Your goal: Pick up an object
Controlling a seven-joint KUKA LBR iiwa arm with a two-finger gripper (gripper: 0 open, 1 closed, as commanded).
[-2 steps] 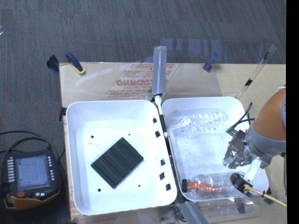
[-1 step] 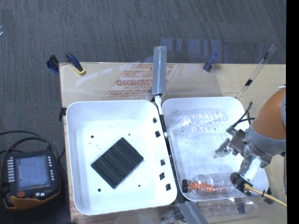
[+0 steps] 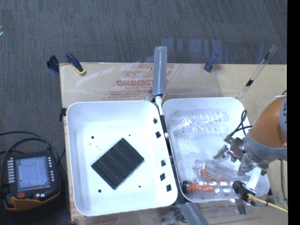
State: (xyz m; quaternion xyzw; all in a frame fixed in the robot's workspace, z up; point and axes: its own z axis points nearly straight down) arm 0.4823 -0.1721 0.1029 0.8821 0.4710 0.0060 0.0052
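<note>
1. A wooden bench (image 3: 93, 81) carries two white bins side by side.
2. The left bin (image 3: 75, 125) holds a black ribbed slab (image 3: 117, 163).
3. The right bin (image 3: 234, 107) holds clear plastic bottles (image 3: 211, 179), one orange-capped.
4. The end effector (image 3: 246, 172) sits low over the right bin's near corner; its opening cannot be told.

Pendant (image 3: 30, 177): lay on the floor, left of the bench (image 3: 93, 81).
Clamps (image 3: 75, 64): gripped the bench's far edge.
</note>
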